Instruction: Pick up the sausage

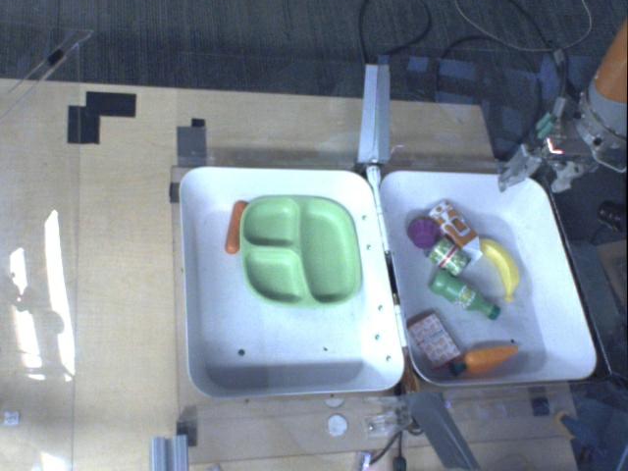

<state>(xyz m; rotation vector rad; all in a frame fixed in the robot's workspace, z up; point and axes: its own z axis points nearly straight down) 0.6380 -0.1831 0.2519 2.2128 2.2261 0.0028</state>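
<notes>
At the upper right of the frame the arm (610,86) runs off the picture's edge, so just its wrist end is in view. The gripper (535,168) hangs over the top right corner of the right bin (579,292), too small and blurred to tell how its fingers stand. At the left of the left bin (206,292), the sausage (235,227) lies tight against the green tray (299,248), its right side partly hidden by the tray's rim.

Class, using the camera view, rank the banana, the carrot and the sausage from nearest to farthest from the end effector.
The end effector sits above the right bin's far right corner.
1. Banana: right bin, towards its right side.
2. Carrot: right bin, near its front edge.
3. Sausage: left bin, just left of the green tray.
</notes>
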